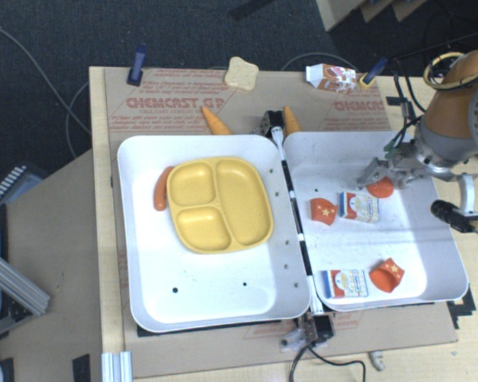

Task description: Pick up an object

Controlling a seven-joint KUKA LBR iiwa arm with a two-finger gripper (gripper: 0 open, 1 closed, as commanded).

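The right bin [430, 237] holds several small items. A red piece with a yellow star [324, 211] lies beside a small white carton [360, 207]. An orange-red round piece [381, 188] sits toward the back. Near the front lie another carton [342, 282] and a red wedge [387, 274]. My gripper [380, 175] is low over the back of the right bin, directly above and touching or nearly touching the round piece, which it partly hides.
The left bin [143, 285] holds a yellow divided plate [221, 203] with a red sausage [159, 189] at its left side. Behind the bins lie a bread slice [241, 73], two carrots [215, 121], a small carton [332, 76] and a blue clip [136, 64].
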